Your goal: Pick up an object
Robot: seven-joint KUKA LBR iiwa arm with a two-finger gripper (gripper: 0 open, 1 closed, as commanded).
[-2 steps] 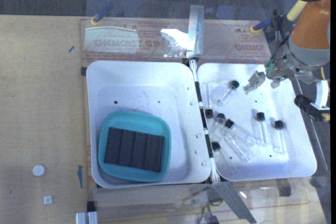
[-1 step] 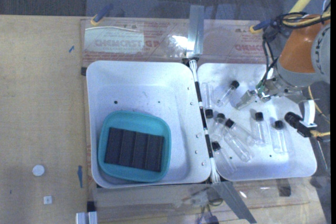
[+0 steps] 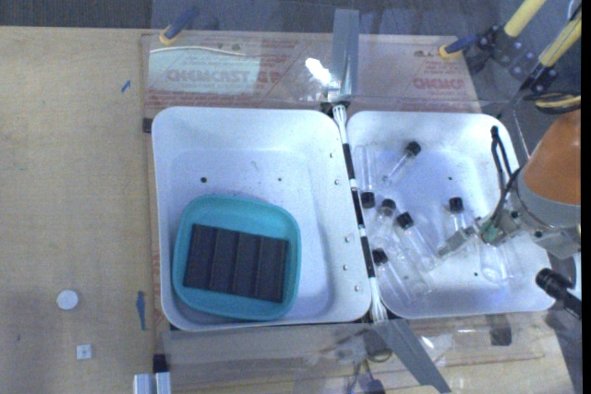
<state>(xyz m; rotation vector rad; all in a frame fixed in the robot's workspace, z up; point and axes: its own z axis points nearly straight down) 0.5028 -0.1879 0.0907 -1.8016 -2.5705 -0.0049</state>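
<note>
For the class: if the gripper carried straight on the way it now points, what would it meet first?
Probably a clear vial lying on the right bin floor; the gripper points left and down toward the vials, though depth is unclear.

bins [image 3: 249, 138]: two, white
teal tray [image 3: 235, 257]: one, in the left bin
black-capped clear vials [image 3: 403, 158]: about six, in the right bin

Wooden bench [image 3: 65, 198]; 2 white bins [image 3: 249, 143] side by side

Probably a robotics lab: clamped white bins [image 3: 249, 138] on plywood bench [image 3: 69, 189].
</note>
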